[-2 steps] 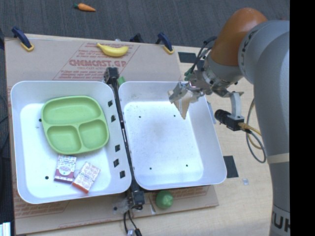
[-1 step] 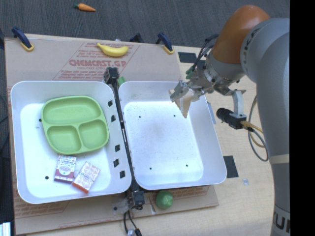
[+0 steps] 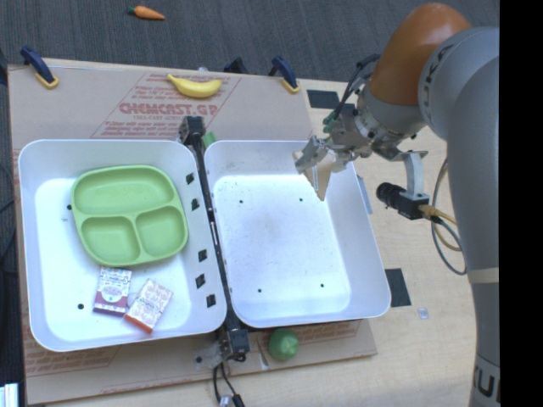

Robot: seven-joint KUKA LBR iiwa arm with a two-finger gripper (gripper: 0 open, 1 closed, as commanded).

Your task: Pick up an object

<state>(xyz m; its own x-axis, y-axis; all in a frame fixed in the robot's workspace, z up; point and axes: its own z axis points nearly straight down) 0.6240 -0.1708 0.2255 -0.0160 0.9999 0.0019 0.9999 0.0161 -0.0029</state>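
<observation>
My gripper hangs over the far part of the right bin, near its right wall, with its fingers spread open and nothing between them. In the left bin lies a green divided plate. Below the plate sit a small dark red and white box and an orange-red packet, side by side. All three lie far to the left of the gripper, across the divider.
A yellow banana lies on the cardboard behind the bins. A green ball sits in front of the right bin, outside it. Blue clamps hold the board's far edge. An orange carrot lies on the floor.
</observation>
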